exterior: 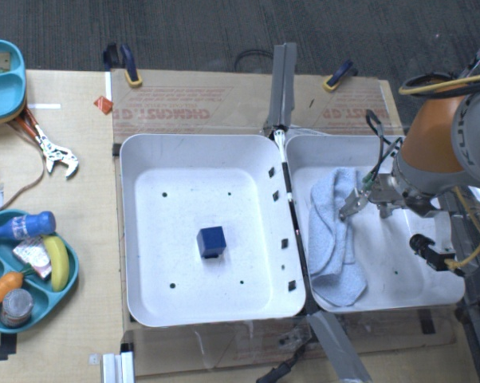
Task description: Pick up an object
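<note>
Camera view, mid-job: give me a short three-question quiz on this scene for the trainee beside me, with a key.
1. True or false: the blue block lies in the same bin as the pale blue cloth.
2. Multiple choice: the hand is over which thing? A) the blue block B) the pale blue cloth C) the wrench
3. Fill in: the banana lies in a blue tray on the bench, to the ____ of both bins in the view.

Key:
1. False: the block is in the left bin, the cloth in the right bin.
2. B
3. left
</note>
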### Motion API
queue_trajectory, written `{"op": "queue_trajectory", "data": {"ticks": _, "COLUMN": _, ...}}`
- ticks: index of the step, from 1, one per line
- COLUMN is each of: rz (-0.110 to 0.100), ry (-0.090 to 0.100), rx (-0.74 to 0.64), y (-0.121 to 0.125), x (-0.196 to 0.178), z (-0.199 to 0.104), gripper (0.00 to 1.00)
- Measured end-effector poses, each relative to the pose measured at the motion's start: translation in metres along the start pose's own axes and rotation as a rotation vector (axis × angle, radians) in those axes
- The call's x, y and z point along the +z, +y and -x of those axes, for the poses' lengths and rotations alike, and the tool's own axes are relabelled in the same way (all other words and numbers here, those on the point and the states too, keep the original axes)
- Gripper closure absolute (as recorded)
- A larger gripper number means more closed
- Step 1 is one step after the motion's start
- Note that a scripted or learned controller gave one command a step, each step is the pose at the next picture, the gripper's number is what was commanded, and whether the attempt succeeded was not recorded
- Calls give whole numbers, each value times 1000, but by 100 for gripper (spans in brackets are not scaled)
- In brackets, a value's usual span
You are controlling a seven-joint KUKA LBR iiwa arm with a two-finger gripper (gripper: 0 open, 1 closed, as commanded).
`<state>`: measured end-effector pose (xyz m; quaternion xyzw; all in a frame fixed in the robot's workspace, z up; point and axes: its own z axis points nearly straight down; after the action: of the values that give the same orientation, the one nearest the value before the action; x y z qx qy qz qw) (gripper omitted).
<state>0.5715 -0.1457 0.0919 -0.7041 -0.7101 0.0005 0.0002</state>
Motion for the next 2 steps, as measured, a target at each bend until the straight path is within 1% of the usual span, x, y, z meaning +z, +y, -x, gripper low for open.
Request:
{"op": "queue_trajectory", "data": {"ticks": 1, "rz": 3, "ry": -1, "rx": -46, "y": 54, "x": -20, "z": 22, "gripper": 0}}
{"op": "queue_trajectory", "data": {"ticks": 2, "rz": 4, "ry": -1, "rx": -81, "y": 88, "x": -1, "z": -37, "gripper": 0}}
